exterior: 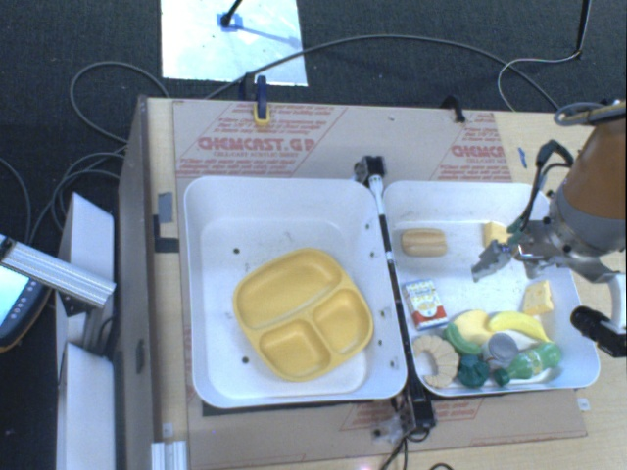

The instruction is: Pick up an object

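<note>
1. You see a yellow divided tray point(302, 313) lying in the left bin point(211, 213).
2. The right bin point(446, 196) holds a tan bread roll point(423, 242) near its far edge, with toys point(490, 346) crowding the near edge.
3. Your gripper point(493, 258) hangs open and empty above the bin floor.

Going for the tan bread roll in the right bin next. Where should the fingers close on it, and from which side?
Probably straight down from above, closing across the short width of the bread roll at its middle. It lies flat, long axis left-right in the camera view, apart from the other items, so both long sides look open to the gripper.
</note>
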You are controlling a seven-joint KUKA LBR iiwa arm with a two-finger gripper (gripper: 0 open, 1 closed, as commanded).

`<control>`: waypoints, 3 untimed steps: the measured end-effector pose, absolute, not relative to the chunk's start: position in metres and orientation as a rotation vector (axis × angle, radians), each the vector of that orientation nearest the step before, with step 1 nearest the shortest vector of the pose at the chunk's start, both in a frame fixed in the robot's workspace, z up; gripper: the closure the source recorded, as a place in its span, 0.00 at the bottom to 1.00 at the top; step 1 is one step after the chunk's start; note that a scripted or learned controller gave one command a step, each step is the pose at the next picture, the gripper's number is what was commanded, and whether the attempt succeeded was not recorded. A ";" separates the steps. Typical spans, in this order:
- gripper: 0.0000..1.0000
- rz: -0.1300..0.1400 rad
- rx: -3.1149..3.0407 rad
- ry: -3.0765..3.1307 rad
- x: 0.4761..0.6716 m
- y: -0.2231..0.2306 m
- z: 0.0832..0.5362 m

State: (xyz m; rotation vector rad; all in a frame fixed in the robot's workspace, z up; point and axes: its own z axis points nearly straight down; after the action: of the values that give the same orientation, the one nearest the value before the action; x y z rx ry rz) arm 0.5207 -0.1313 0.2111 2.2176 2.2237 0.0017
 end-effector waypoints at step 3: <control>0.00 0.004 2.214 2.224 0.669 -0.094 0.085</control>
State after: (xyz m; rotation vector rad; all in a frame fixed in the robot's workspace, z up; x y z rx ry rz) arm 0.6694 -0.0936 0.0851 2.2144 2.2242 0.0036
